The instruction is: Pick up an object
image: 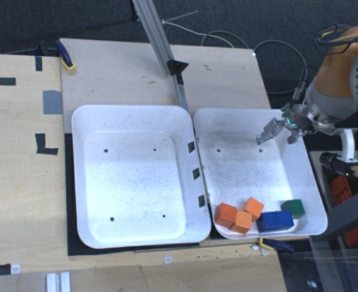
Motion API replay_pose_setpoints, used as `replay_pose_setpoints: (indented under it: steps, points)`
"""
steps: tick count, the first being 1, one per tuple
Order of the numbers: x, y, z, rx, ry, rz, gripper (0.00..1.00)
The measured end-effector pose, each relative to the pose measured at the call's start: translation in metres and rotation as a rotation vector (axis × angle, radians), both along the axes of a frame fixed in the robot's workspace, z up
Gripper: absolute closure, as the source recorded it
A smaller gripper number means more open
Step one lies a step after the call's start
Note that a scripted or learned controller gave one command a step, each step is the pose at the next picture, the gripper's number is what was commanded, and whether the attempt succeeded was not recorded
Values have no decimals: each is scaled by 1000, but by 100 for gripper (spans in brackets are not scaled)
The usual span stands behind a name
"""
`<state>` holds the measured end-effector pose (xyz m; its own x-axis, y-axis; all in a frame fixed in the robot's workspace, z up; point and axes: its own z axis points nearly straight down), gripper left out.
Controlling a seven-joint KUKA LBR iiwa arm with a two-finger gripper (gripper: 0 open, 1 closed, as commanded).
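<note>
Five small blocks are lying clustered in the near corner of the right-hand shallow white bin (239, 163): three orange cubes, one at the left (226, 213), one at the front (243, 221) and one tilted behind it (254, 207); a larger blue rectangular block (275, 221) sitting just beside them on the right; and a small dark green block (295, 208) resting beside the blue one, against the bin's right wall. The grey two-finger pincer (268, 134) is hanging over the far right part of the same bin, well apart from the blocks and grasping nothing; whether its fingers are spread or closed cannot be told. The left-hand shallow white bin (133, 175) is sitting alongside, touching the right one, both on the pale wooden surface (20, 181).
</note>
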<state>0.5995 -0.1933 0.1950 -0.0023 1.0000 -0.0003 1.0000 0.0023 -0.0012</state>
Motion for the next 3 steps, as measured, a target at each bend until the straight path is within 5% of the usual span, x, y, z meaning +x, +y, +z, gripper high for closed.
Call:
replay_pose_setpoints:
  steps: [1, 2, 3]
  points:
    - [-5, 5, 88, -2, -9, 0, 0]
    - [22, 27, 123, -1, -6, 3, 0]
    - [42, 15, 122, -2, -2, -1, 0]
